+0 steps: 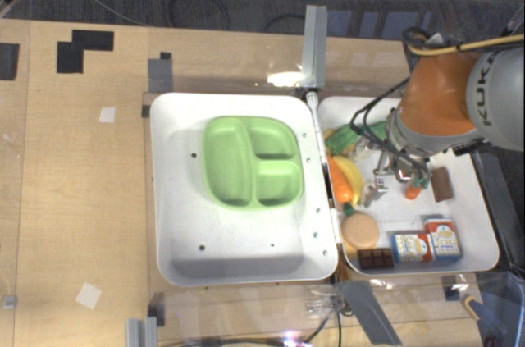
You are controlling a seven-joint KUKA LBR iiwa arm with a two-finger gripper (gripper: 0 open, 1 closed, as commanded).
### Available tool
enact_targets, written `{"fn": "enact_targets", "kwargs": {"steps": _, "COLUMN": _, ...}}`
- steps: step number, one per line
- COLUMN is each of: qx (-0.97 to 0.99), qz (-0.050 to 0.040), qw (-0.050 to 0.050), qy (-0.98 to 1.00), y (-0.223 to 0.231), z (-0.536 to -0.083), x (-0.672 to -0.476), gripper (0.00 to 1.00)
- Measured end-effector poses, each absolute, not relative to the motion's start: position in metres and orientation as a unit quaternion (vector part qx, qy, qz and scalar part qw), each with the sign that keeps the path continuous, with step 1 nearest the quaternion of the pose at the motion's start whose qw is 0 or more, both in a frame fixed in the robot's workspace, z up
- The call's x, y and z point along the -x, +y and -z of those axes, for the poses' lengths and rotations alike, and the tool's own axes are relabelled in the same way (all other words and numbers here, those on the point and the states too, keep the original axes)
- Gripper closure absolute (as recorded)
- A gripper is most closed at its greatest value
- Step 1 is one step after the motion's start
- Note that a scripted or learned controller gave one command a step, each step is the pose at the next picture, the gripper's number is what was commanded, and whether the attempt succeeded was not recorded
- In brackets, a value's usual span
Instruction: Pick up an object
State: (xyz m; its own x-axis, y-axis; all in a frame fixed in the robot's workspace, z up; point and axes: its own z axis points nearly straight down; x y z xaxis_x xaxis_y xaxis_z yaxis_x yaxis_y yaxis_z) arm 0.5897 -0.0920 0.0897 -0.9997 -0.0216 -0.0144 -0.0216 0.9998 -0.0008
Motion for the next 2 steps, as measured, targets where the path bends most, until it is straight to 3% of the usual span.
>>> {"fn": "enact_targets", "kwargs": {"steps": 1, "qx": 0.08, "qz": 0.0036, "qw": 0.006, "qy": 0.997, "y": -0.201, "z": -0.089, "x": -0.558, "gripper": 0.0}}
{"fn": "enact_targets", "kwargs": {"steps": 2, "qx": 0.085, "qz": 0.0036, "qw": 0.011, "qy": 0.996, "y": -0.196, "z": -0.103, "x": -0.563, "gripper": 1.0}}
